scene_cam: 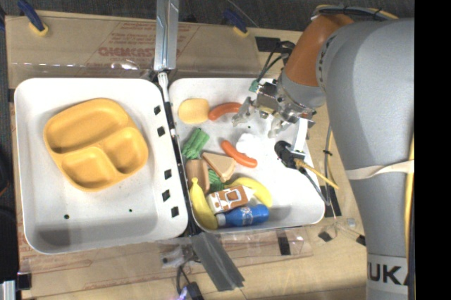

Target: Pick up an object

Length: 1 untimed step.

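Dark carpet surrounds a cardboard-topped bench [84, 38] bearing two white bins side by side. Over the right bin [310, 201], the gripper [259, 124] hangs near the far edge, its two fingers [243, 117] spread apart with nothing between them, tips pointing down just above the bin floor. Just beside the fingers, toward the bin's far left corner, lies one sausage [225, 110], and left of it one pale bread roll [193, 110]. One small white object [246, 141] sits close under the gripper, touching or nearly touching a second sausage [239, 153] that lies slantwise near the bin's middle. Along the left wall of this bin are one green vegetable [194, 144] and one sandwich wedge [220, 166]. At the near edge lie two bananas: one [201, 205] curved along the near left corner, one [255, 188] by the middle. Between them rests one brown carton [227, 200], and one blue bottle [244, 216] lies on its side against the near wall. Left bin [42, 235] holds one yellow divided tray [96, 142], toward its far left. Behind the gripper rise the orange wrist band [308, 55] and the grey arm [373, 115], entering from the right. Two blue clamps [32, 16] grip the bench's far edge.
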Available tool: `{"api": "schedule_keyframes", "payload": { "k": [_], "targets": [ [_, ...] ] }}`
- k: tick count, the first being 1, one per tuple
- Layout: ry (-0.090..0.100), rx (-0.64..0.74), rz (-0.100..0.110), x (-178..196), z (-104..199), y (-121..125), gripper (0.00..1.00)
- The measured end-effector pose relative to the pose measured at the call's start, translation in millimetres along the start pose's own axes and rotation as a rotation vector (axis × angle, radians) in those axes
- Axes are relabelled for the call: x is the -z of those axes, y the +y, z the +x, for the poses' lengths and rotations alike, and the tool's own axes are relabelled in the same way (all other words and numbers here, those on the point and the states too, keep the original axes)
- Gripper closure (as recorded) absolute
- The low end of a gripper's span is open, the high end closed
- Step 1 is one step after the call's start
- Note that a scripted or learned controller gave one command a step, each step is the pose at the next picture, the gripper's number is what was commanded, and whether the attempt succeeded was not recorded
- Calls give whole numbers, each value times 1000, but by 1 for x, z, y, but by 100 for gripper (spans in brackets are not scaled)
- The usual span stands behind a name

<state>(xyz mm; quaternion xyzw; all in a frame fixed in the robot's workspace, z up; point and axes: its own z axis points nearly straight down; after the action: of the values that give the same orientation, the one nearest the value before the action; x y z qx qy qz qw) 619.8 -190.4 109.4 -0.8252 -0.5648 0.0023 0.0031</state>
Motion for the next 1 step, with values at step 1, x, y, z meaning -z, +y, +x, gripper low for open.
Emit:
{"api": "schedule_keyframes", "payload": {
  "k": [1],
  "targets": [
    [1, -213, -3, 7, 73, 12, 0]
  ]
}}
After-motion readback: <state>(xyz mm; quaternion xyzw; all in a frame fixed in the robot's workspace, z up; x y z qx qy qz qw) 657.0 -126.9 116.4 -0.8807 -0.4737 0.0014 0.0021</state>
